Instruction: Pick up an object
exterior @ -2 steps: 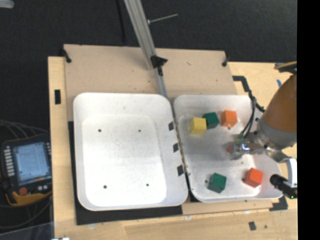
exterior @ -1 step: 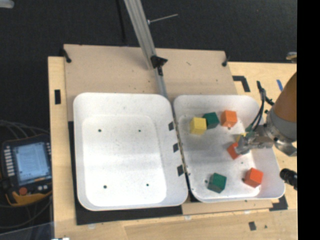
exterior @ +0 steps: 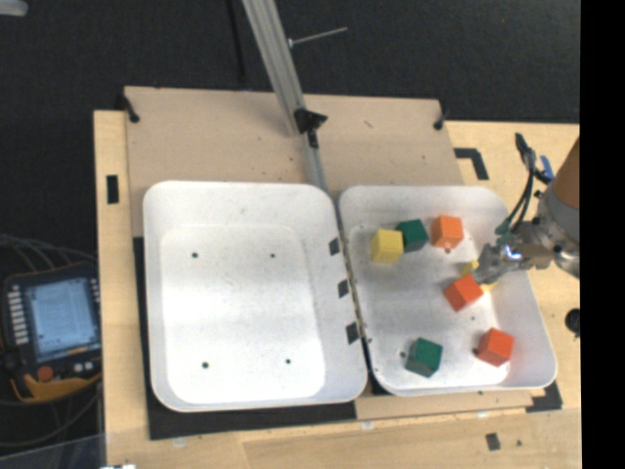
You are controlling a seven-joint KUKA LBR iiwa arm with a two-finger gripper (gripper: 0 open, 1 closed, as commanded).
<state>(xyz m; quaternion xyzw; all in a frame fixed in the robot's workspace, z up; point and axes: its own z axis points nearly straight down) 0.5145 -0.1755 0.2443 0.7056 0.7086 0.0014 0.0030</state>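
- Orange block (exterior: pixel 463 292), tilted, lies in the right bin (exterior: pixel 391 291) near that bin's far-right side; judged the likely pick target since it is the object closest to the gripper.
- Gripper (exterior: pixel 498 260) sits just up-right of that orange block, near it or touching; contact can't be told from this view.
- Gripper state: cannot tell, tip too small and blurred. Nothing visibly held.
- Step in hand, judged: approach/descent onto the block, pick not yet done.
- Next move, judged: needs the gripper centred over the tilted orange block and aligned with its faces before closing, then a straight lift; the tilt could make the block slip or get nudged away.
- Arm (exterior: pixel 562 213) comes in over the right bin's right rim, grey with orange showing at the frame side.
- Right bin contents, relative to the orange block: second orange block (exterior: pixel 448 232) up and slightly left; green block (exterior: pixel 413 234) just left of that one; yellow block (exterior: pixel 387 245) touching or just beside the green; third orange block (exterior: pixel 495 346) below and right, near the bin's corner; second green block (exterior: pixel 424 357) below and left.
- Left bin (exterior: pixel 244 296) sits beside the right bin, rims nearly touching; only bare white floor with small dark dots.
- Both bins rest on the table (exterior: pixel 117 262).
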